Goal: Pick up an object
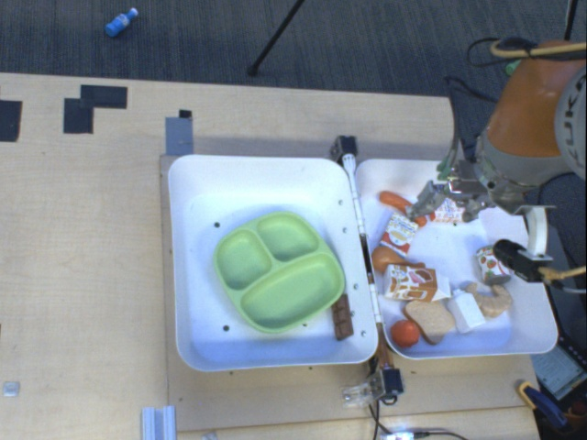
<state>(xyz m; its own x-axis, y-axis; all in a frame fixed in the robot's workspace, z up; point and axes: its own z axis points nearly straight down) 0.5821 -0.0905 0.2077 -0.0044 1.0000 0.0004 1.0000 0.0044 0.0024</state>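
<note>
Gripper sits low over the back of the right-hand shallow white bin, metal fingers pointing left into the clutter. Cannot tell whether they are apart or together; nothing visibly held between them.

Nearest candidates: small red-and-white printed packet directly under the fingertips, orange sausage-shaped toy just left of it. Nearer the front: orange-and-white carton, tan bread-slice toy, red ball.

Judgement: step in hand is closing in on the packet. Items are crowded and partly overlapping, so descend straight, straddle one item only, close fully before lifting. Packet looks flat and slippery; a shallow pinch may slide off.

Left white bin holds a green sectioned plastic plate, well apart from the gripper.
</note>
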